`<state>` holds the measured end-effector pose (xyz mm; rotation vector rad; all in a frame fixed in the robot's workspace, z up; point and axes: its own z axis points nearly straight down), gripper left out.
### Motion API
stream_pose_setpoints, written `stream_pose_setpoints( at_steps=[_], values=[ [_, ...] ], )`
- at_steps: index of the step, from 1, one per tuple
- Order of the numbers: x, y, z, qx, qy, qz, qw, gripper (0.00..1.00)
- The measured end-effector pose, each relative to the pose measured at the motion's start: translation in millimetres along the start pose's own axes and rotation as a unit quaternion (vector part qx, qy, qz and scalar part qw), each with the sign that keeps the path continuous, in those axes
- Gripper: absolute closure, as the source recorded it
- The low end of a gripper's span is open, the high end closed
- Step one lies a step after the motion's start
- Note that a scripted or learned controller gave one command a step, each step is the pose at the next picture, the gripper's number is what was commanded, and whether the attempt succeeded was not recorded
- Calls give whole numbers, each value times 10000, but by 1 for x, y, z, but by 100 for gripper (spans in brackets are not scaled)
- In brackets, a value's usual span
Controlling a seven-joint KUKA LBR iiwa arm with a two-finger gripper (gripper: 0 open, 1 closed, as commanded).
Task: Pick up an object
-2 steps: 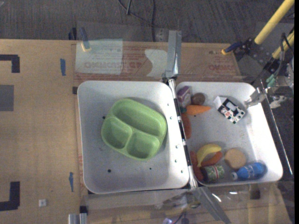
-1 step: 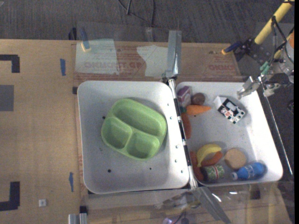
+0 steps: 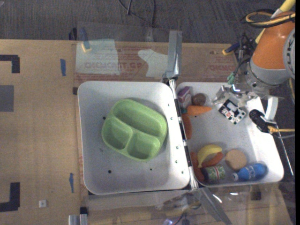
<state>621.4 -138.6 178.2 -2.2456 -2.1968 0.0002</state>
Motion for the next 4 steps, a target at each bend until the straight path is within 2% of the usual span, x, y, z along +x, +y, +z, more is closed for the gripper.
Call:
stream_pose_setpoints(
  at_steps=[1,2,3,4],
  values=[
    [-41,-14,61,-194,-44,-77,9998,0],
    [-55,-12,69,-225,-25,-139,9996,0],
    [-56,-12,69,-227,-30,-139,9996,0],
    [-70,35,87,-35,61,-463,9989,0]
  ],
)
